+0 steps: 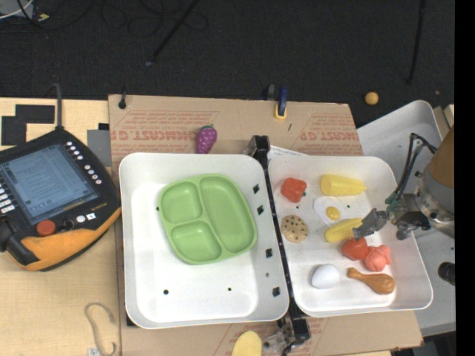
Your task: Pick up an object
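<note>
Pincer low over the toy food in the right bin.
Its tip sits just above a red tomato, beside a yellow banana (whether it is spread or pressed together I cannot tell). The left bin holds a green divided plate.

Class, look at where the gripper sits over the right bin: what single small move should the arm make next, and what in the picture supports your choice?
Probably a short descent. The gripper hangs just above the red toy tomato, beside the yellow corn piece in the right bin, and nothing shows between its fingers, so lowering onto the tomato seems the likeliest step.
</note>
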`<state>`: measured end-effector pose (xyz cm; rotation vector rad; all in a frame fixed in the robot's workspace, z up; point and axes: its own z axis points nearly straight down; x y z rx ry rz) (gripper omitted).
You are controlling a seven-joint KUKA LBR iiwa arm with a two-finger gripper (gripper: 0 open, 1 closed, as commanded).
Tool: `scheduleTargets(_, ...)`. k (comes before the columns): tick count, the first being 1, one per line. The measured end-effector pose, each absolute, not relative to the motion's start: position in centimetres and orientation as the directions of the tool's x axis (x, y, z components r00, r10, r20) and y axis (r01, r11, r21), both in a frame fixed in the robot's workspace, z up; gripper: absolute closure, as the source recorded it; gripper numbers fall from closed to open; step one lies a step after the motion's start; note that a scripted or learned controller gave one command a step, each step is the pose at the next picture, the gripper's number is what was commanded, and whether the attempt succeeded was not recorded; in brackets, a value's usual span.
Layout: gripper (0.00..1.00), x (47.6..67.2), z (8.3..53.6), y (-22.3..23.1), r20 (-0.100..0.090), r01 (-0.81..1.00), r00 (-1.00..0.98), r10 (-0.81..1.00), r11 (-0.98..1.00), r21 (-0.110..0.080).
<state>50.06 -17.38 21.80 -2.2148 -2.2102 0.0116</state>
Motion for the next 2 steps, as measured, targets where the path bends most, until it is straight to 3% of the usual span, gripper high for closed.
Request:
scheduleTargets(1, 0.0, 50.3, 22.4, -17.4, 0.0, 1.0, 0.0, 1.0, 0.0, -0.001)
scheduleTargets(2, 0.0, 50.5, 16.1, -17.6, 0.003, 1.0, -0.001, 1.0, 0.001, -0.008)
